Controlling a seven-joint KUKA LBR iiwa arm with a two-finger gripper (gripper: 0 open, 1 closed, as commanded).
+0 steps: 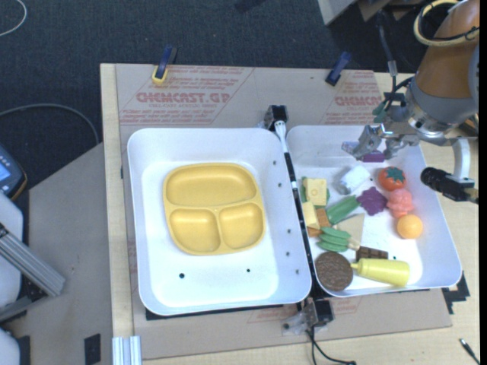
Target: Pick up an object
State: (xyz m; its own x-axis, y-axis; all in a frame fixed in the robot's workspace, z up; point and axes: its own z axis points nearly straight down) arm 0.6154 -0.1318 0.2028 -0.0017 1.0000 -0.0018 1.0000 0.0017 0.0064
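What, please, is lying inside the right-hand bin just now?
The right bin holds toy foods: a tomato, orange, purple grapes, yellow bottle and brown cookie. The end effector covers what lies beneath it.

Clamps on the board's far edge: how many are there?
2. A yellow-jawed clamp sits at the far edge above the left bin; a blue clamp sits above the right bin. Others may be hidden.
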